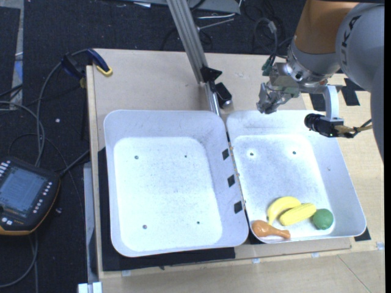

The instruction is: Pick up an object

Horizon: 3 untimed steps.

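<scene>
In the right bin, near its front edge, lie two yellow bananas, a green ball to their right and an orange drumstick-shaped toy at the front left. My gripper hangs above the bin's back rim, far from these objects, with nothing visibly between its fingers. The grey arm with its orange band reaches in from the upper right.
The left bin sits beside the right one. A slanted metal pole runs down to the gap between the bins at the back. A black cable part hangs by the right bin's back corner. A teach pendant lies off the bench, left.
</scene>
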Each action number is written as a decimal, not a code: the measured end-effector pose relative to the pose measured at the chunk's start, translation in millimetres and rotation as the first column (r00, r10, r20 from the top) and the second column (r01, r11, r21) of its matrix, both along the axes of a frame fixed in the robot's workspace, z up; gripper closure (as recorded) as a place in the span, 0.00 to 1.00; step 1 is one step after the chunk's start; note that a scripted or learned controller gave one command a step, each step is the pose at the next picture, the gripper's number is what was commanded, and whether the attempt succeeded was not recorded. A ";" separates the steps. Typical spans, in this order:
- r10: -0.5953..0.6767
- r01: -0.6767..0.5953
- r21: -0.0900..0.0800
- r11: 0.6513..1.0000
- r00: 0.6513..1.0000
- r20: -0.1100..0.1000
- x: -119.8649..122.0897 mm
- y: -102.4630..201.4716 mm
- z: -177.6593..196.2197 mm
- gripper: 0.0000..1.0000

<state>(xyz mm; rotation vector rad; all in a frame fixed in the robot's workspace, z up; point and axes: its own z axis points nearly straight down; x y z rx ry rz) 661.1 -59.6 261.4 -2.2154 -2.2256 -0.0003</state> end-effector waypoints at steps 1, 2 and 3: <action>0.000 0.000 0.000 1.000 1.000 -0.001 -7.4 51.7 -16.7 1.00; 0.000 0.000 0.000 1.000 1.000 0.000 -13.3 103.2 -23.5 1.00; 0.000 0.000 0.000 1.000 1.000 0.000 -39.2 154.4 -34.7 1.00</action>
